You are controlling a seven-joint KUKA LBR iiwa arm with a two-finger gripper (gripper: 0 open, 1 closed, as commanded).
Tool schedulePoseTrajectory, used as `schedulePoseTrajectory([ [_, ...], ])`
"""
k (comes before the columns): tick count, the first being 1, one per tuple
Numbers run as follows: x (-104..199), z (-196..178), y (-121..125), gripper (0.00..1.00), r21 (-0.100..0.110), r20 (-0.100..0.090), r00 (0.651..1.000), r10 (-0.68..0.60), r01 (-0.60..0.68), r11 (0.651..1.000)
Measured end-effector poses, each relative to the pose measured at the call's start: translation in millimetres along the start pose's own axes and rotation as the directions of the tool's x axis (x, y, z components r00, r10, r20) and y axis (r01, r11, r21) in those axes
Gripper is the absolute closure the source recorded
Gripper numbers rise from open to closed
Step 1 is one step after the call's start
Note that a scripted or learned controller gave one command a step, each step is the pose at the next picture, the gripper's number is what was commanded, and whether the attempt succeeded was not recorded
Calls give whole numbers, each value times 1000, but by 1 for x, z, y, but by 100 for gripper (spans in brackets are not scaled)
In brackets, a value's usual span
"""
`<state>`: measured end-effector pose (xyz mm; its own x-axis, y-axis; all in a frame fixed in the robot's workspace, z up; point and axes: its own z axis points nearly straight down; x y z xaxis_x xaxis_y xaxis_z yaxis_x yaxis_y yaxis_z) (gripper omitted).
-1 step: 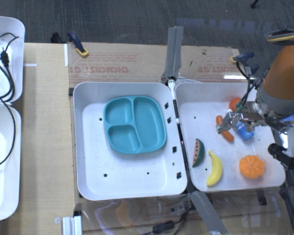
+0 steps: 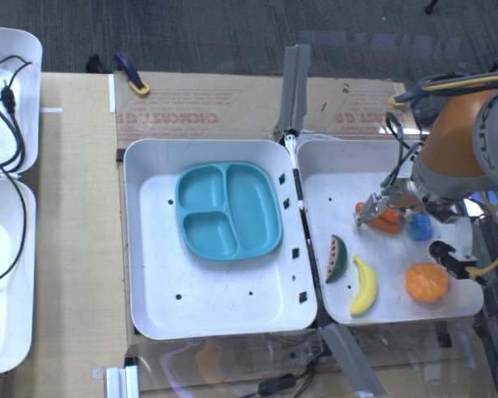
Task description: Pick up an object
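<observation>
Dark carpet lay beyond a wooden bench [image 2: 75, 222] bearing two white bins. Could not tell the state of the gripper [image 2: 373, 210], low over an orange-red object [image 2: 386, 222] partly hidden beneath it in the right bin [image 2: 315, 168]; shape hard to make out. Held a blue object [image 2: 420, 226] at three o'clock of that, an orange [image 2: 427, 282] at five, a banana [image 2: 363, 285] running twelve to six, and a watermelon slice [image 2: 336, 259] beside it. Showed a teal divided plate [image 2: 229, 211] in the left bin [image 2: 141, 247].
</observation>
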<state>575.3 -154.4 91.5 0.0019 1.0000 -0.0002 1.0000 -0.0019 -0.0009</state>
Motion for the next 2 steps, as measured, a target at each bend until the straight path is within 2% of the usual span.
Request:
schedulePoseTrajectory([
  [1,-1,-9,0,100,1,0,1000,5,-5,1000],
  [2,83,-100,28,100,0,0,1000,-4,4,1000],
])
